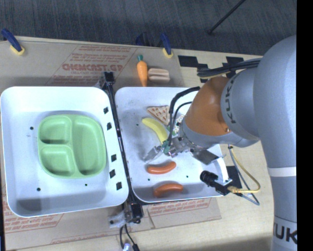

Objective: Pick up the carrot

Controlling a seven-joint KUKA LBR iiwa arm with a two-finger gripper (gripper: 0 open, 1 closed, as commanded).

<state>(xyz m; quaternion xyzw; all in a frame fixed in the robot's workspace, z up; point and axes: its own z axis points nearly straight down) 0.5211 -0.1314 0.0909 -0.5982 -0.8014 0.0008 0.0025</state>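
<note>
the grey arm reaches from the right over the right-hand white bin, its tool low above the bin floor with fingers slightly apart and nothing between them. the carrot lies outside both bins on the worktop, just behind the right bin's far rim, beside a small tan block. inside the right bin sit a banana, a cracker-like wedge and two sausages, one just below the tool, the other near the front wall. the left bin holds a green divided plate
</note>
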